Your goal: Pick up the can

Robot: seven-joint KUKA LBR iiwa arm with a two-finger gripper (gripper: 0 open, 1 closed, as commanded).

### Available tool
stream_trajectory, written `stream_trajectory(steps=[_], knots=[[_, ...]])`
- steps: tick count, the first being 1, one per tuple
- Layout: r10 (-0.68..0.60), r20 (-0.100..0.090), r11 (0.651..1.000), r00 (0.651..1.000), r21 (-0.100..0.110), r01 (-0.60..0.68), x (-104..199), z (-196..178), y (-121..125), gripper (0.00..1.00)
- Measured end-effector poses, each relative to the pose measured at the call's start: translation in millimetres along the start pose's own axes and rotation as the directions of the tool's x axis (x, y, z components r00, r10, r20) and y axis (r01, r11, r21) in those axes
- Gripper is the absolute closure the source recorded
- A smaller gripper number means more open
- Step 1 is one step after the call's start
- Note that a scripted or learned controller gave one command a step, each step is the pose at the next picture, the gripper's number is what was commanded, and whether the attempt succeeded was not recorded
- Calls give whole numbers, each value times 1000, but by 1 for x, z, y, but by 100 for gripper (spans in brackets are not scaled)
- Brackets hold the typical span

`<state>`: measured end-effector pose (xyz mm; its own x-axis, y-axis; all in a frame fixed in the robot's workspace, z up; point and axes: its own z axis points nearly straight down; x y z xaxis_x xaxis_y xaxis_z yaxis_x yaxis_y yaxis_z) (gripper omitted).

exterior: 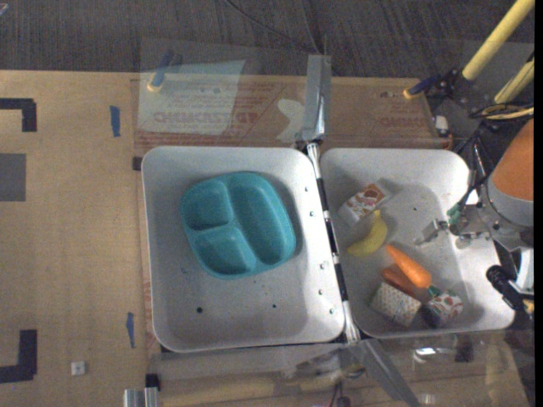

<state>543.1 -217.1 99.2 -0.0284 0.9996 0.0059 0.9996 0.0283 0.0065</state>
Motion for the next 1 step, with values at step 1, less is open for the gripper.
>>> stream_trajectory(steps=[1], knots=[[-3,-4,1000,1000,-4,3,3,10,-58,0]])
